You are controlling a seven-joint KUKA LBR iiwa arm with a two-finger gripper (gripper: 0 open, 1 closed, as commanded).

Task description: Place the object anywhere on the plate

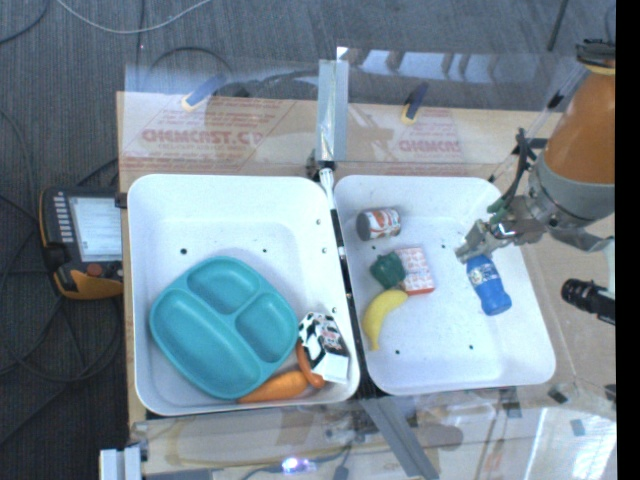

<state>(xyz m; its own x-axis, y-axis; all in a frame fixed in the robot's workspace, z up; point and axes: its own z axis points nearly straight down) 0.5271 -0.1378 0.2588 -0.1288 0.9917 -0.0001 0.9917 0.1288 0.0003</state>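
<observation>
1. Lying in the right bin (pixel 520 363), a blue bottle (pixel 488 285) is seen near that bin's right wall, its long axis running from upper left to lower right, with the white-labelled upper end pointed toward the gripper (pixel 477 241).
2. The gripper is positioned just above the bottle's upper end; whether its fingers are spread or closed cannot be told, and the bottle is not seen between them.
3. A smooth teal plate (pixel 222 324), rounded and divided into three compartments, is set in the left bin (pixel 180 208).
4. An orange carrot (pixel 280 386) and a black-and-white carton (pixel 325 343) are placed against the plate's lower right edge.
5. A curved yellow banana (pixel 381 314), a dark green lump (pixel 386 270), a pink-and-white packet (pixel 415 270) and a small can (pixel 379 223) lying on its side are grouped in the right bin's left half, well apart from the bottle.
</observation>
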